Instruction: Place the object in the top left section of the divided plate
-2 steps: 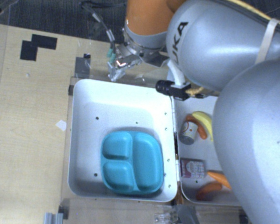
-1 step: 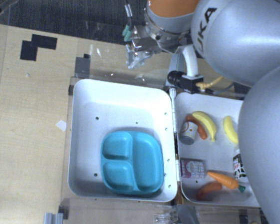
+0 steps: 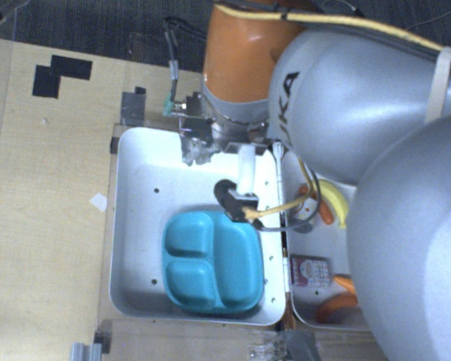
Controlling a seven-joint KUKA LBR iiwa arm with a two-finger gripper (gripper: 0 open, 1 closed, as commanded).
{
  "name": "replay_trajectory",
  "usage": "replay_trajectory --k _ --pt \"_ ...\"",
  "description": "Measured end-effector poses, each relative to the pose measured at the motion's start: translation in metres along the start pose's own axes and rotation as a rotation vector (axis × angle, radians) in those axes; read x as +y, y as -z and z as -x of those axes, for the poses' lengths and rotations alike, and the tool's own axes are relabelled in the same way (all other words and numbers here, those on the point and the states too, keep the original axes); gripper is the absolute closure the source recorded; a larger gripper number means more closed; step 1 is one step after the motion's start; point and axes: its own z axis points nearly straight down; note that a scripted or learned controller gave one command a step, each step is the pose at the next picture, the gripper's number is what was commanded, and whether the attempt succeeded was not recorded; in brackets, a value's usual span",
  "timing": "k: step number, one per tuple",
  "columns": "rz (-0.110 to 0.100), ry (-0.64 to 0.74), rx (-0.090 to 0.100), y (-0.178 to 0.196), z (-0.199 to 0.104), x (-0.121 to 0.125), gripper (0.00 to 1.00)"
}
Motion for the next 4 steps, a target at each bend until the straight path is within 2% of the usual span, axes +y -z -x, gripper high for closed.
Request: replay_trajectory --k 1,2,3,4 --pt "0.001 0.013 0.000 -0.012 -0.010 -0.084 1.00" --pt "0.004 -0.146 0.000 0.067 0.002 -0.092 1.00" --pt "0.000 -0.307 -0.001 -0.050 -0.006 0.028 1.00" --pt "0.001 -0.170 0.000 0.010 -0.015 -0.082 1.00"
